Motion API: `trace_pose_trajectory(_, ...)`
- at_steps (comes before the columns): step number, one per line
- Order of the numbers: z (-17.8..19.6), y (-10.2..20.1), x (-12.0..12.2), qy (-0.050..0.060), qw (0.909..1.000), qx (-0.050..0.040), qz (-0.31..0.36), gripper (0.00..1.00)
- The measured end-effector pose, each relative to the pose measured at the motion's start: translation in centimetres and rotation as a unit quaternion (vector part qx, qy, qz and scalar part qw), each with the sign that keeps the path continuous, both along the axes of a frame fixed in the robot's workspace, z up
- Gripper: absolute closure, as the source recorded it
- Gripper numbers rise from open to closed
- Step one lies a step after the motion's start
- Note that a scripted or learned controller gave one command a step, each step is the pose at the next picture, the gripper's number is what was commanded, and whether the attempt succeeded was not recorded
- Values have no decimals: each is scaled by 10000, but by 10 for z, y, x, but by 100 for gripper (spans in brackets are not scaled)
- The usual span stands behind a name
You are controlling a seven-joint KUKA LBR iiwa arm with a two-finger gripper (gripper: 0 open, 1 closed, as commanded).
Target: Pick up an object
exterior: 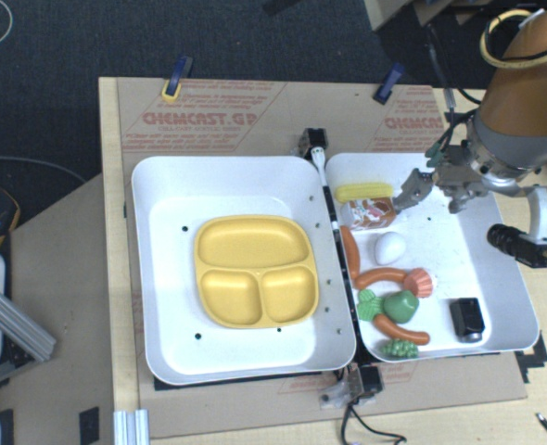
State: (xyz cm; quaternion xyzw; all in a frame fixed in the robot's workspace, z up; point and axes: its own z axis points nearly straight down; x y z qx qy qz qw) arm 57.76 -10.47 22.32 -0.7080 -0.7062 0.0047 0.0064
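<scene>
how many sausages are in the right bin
3, all in the right bin: one sausage along its left wall, one below the egg, one near the front. More may hide.

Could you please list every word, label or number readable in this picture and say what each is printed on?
"CHEMCAST G P": red print on the brown board under the bins, upper left behind the left bin; the last letters are unsure.
A second red print on the same board behind the right bin starts "CHEM", with the rest blurred.
Smaller red lines below both prints: too blurred to read.
The snack packet in the right bin: markings too small to read.
</scene>
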Motion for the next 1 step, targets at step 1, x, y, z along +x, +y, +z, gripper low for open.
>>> trace_pose_trajectory(1, 8, 0, 3, -71, 10000, -8, 14, 0)
